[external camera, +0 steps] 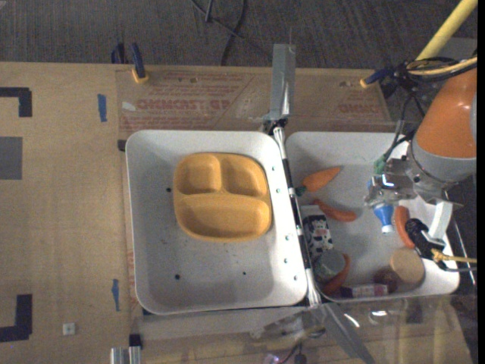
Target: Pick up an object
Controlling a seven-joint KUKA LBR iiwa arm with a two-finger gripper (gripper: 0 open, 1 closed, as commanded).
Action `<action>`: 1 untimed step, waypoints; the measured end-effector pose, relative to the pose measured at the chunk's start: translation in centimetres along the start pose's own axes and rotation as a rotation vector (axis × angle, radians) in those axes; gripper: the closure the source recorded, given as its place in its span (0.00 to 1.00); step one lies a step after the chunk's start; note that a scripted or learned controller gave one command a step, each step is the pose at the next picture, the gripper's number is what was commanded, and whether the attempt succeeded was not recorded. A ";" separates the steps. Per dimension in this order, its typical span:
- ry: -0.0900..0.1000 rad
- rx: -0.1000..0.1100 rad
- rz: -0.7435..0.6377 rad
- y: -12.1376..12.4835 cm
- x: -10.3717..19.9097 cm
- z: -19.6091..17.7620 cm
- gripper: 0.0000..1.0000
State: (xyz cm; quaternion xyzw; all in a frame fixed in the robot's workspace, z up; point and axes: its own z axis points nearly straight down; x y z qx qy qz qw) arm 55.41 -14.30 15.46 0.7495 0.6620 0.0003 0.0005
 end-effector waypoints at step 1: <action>-0.001 0.000 0.010 2.5 1.8 -8.8 1.00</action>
